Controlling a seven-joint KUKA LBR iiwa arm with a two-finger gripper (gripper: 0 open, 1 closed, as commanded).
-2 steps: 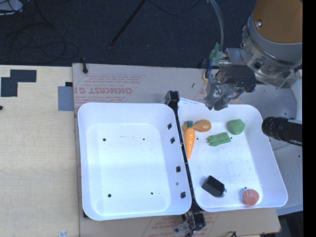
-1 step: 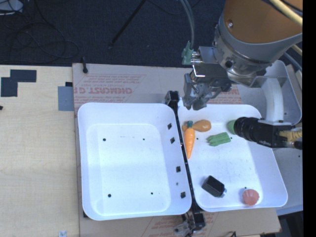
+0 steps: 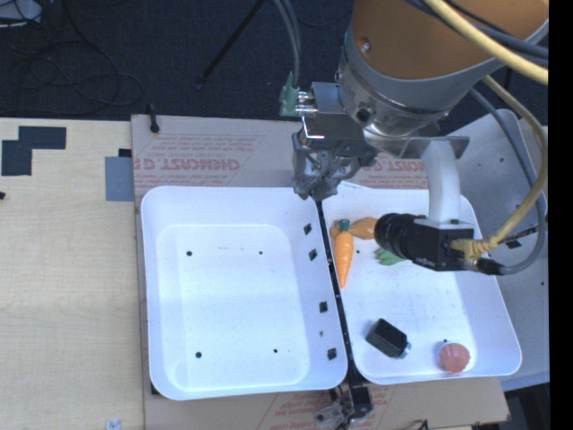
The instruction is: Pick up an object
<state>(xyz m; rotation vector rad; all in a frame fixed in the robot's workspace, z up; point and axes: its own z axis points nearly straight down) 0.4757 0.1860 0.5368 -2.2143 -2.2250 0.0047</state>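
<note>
Hand (image 3: 315, 186): dark two-finger unit below the grey and orange arm (image 3: 421, 43), poised at the far edge of the bins, over the top of the divider between them. Whether it is released or clenched cannot be told; nothing shows between its fingers.

Right bin (image 3: 501, 339), white, shallow, nearer the viewer than the hand and toward the arm's side. Contents:
- Carrot (image 3: 342, 253), orange with green top, lying along the divider, just below the hand.
- Orange piece (image 3: 363, 228), touching the carrot's top.
- Green scrap (image 3: 387, 256), partly hidden by a black cylindrical fitting (image 3: 416, 238).
- Black block (image 3: 388, 338), well apart from the hand, toward the near edge.
- Pink-red round object (image 3: 454, 356), near the block, at the near corner.

Left bin (image 3: 161, 222), white, on the other side of the divider.

Worktop (image 3: 63, 267): pale wood, with cardboard sheet (image 3: 206, 155) under the bins.
</note>
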